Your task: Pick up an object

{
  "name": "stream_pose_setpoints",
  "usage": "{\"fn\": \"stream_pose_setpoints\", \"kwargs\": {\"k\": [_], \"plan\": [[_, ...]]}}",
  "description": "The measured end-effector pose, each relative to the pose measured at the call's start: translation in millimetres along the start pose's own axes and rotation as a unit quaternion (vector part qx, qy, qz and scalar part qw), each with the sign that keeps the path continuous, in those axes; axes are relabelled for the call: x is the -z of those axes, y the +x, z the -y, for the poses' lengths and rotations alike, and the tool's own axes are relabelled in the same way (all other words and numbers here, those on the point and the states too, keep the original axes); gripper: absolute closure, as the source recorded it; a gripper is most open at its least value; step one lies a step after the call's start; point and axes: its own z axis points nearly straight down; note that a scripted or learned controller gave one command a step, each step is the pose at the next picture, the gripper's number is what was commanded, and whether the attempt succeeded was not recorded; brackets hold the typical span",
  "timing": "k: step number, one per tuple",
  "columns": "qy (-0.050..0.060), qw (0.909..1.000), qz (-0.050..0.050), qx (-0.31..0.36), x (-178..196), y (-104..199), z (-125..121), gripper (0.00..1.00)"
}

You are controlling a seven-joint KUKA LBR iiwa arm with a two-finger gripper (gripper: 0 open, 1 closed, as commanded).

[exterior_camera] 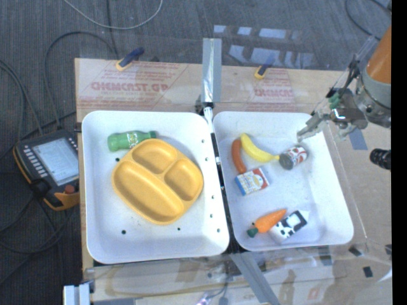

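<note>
Seen from above at a slant, two shallow white bins sit side by side on my counter (146,88), a pale board with faint red lettering.

The left bin (95,234) holds a yellow tray (158,180) with three compartments, lying at a slant across the middle. A green bottle (129,139) lies on its side just behind the tray, touching its far edge.

The right bin (337,227) holds the small things I could pick from. A yellow banana (256,150) curves across the far part of the bin. An orange sausage (237,155) lies just to the banana's left, close to the bin's inner wall. A small can (293,157) lies on its side at the banana's right end, touching or nearly touching it. In front of the banana sits a small carton (252,182) in blue, white and orange. Nearer the front edge, a carrot (268,222) with a green top lies against a black and white carton (289,226).

My arm comes in from the right, grey, with the orange band at the picture's edge. My tool (310,129) hangs over the far right corner of the right bin, just behind and to the right of the can. Its fingers (305,132) point down and to the left. They look close together, but I cannot tell how wide they stand. Nothing is between them.

A yellow and black handheld screen (49,170) lies on the floor left of the counter, among dark cables.
</note>
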Motion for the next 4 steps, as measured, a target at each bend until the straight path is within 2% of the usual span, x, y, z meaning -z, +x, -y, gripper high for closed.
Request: {"fn": "stream_pose_setpoints", "kwargs": {"k": [1,2,3,4], "plan": [[0.000,0.9953,0.000,0.097,-111,41,-47,0.00],[-0.009,0.9746,0.002,0.224,-189,76,-77,0.00],[-0.010,0.9748,0.002,0.223,-181,76,-77,1.00],[-0.001,0.9813,0.001,0.192,-98,145,-95,1.00]]}}
